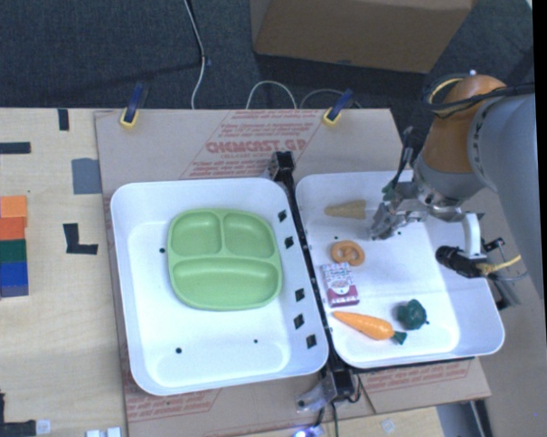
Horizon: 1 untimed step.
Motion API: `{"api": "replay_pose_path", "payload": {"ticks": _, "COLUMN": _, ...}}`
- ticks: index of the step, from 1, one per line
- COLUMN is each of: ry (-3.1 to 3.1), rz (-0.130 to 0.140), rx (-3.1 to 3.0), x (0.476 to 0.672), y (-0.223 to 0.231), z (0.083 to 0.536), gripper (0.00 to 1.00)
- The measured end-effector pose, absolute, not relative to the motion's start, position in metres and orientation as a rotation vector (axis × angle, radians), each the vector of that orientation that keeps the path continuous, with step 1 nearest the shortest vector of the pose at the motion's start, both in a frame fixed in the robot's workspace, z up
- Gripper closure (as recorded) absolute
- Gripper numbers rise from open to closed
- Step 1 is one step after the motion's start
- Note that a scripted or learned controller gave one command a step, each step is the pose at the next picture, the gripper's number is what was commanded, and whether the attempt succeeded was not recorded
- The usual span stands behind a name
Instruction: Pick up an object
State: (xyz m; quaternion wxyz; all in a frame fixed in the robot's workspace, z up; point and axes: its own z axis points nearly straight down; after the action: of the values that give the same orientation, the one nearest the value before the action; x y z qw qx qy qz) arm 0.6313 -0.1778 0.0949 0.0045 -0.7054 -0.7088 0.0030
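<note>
The right bin (460, 341) holds a tan cone-shaped piece (346, 210) near its far left, a brown pretzel (346, 252), a small pink and white packet (339, 284), an orange carrot (364, 324) and a dark green broccoli piece (410, 314). My gripper (383, 225) hangs low over the far middle of the right bin, just right of the cone and up-right of the pretzel. Nothing shows between its fingers.
The left bin (135, 264) carries a green divided plate (225, 259). A black divider clip strip (297, 248) runs between the bins. Coloured blocks (5, 247) sit at the far left of the bench. A cardboard box (364, 19) stands behind the bins.
</note>
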Motion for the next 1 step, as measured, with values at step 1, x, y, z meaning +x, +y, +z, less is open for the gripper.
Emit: {"api": "replay_pose_path", "payload": {"ticks": 1, "ry": -2.222, "rz": 0.001, "rx": -2.219, "x": 0.6296, "y": -0.1798, "z": 0.1537, "gripper": 1.00}}
